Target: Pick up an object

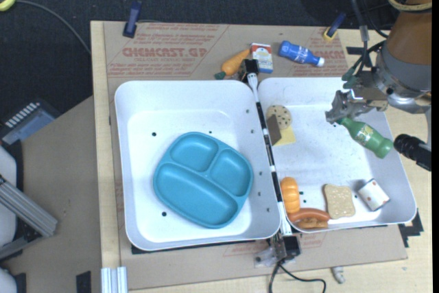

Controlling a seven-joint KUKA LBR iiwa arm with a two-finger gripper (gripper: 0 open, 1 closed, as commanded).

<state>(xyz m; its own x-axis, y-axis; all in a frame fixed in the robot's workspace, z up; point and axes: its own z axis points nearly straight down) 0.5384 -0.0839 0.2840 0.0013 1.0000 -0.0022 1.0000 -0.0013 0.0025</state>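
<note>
The gripper [345, 111] sits over the right bin [312, 154], with the green bottle [367, 136] slanting away just beneath it; whether it grips the bottle I cannot tell, so the pick looks under way, not proven; lifting clear remains. Counted: two bins, the left bin [137, 113] bearing one blue divided plate [202, 178]; in the right bin one green bottle, one bread slice [339, 201], one cookie [278, 116], one orange piece [289, 193], one white cylinder [374, 193].

At the right of the frame, the gripper [345, 110] is closed around a green bottle [368, 136] above the right bin [312, 156].
</note>
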